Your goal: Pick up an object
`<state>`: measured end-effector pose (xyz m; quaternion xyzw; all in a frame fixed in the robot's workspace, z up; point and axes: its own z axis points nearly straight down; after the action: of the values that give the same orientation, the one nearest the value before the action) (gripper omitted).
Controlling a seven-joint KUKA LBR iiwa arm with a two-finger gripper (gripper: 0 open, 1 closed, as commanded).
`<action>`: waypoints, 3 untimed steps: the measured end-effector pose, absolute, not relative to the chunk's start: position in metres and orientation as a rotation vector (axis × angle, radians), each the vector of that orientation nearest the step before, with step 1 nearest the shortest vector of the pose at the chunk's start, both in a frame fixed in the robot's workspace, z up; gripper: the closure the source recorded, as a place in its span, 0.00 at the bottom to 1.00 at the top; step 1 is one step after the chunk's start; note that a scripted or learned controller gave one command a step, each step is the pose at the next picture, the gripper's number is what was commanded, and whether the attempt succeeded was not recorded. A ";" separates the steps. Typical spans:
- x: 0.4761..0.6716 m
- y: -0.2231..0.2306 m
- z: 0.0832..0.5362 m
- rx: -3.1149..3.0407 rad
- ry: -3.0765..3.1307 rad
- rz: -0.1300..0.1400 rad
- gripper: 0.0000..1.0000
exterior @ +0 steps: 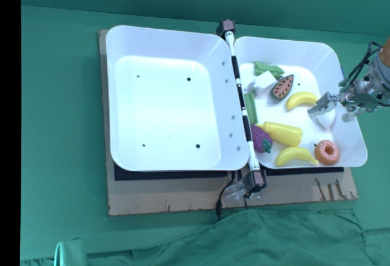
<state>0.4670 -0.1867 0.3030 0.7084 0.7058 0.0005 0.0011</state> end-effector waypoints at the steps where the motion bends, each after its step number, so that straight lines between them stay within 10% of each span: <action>1: 0.467 -0.187 0.314 2.221 2.213 0.003 0.00; 3: 0.647 -0.172 0.313 2.213 2.214 0.007 0.00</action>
<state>0.6469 -0.1725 0.3132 0.7069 0.7073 0.0023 0.0054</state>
